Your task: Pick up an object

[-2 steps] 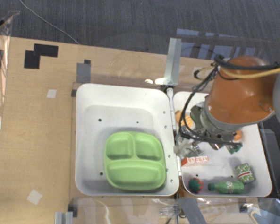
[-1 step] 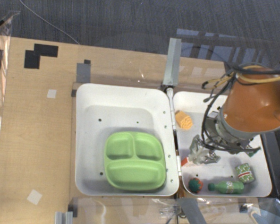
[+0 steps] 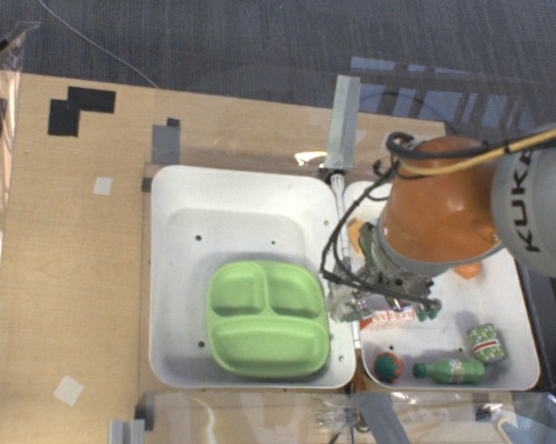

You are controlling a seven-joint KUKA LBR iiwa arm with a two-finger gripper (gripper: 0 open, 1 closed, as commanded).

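My gripper (image 3: 378,305) hangs below the orange wrist band over the left part of the right bin (image 3: 522,372), pointing down. Right under it lies a red and white packet (image 3: 388,318), partly hidden by the wrist. A green bottle (image 3: 450,370) lies along the bin's front wall. To its left rests a small red and green ball (image 3: 388,366). Near the bin's right side stands a green and white can (image 3: 486,342). An orange item (image 3: 468,269) and a yellow item (image 3: 355,235) peek out from behind the arm.
The left bin (image 3: 177,257) holds a green divided plate (image 3: 268,317) at its front right. A narrow wall (image 3: 346,267) separates the two bins, close to the gripper. Black cables loop down beside the wrist. Bare wooden bench lies to the left.
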